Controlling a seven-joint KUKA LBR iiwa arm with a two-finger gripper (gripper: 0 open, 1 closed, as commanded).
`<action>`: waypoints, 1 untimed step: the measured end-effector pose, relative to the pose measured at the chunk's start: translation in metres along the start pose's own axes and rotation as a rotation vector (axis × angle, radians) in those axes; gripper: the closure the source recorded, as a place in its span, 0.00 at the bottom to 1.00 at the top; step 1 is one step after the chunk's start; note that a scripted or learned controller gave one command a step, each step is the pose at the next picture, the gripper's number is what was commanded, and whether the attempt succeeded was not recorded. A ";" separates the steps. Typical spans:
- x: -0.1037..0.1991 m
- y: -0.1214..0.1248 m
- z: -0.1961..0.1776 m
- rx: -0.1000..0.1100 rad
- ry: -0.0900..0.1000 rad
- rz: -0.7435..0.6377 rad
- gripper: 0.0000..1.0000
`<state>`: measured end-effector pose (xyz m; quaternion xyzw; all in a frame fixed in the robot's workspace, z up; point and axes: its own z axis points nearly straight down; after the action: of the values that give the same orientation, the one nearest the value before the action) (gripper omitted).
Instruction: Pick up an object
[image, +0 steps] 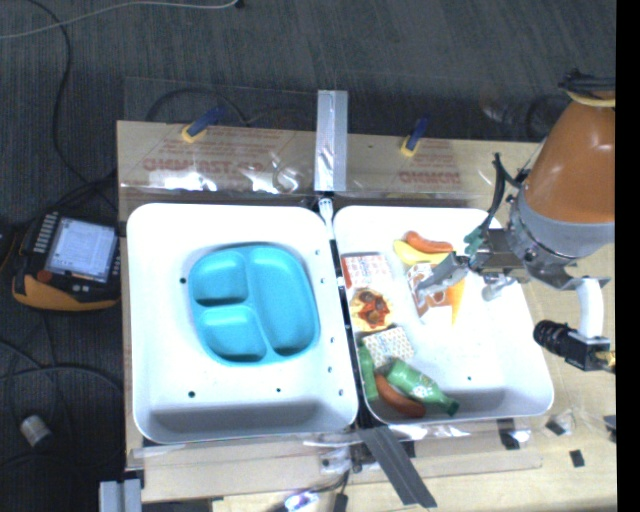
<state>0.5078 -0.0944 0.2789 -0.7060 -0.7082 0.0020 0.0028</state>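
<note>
Hand (440, 283) over the right bin (500, 380) — grip state unclear — hot dog (424, 243) just beyond.

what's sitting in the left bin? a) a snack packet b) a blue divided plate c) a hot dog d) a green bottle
b: the blue divided plate lies alone in the left bin, while the green bottle and the other small items lie in the right bin.
</note>
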 end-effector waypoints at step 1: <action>-0.043 0.051 0.058 0.000 -0.001 0.011 0.00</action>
<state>0.5588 -0.1371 0.2200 -0.7099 -0.7043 0.0023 0.0026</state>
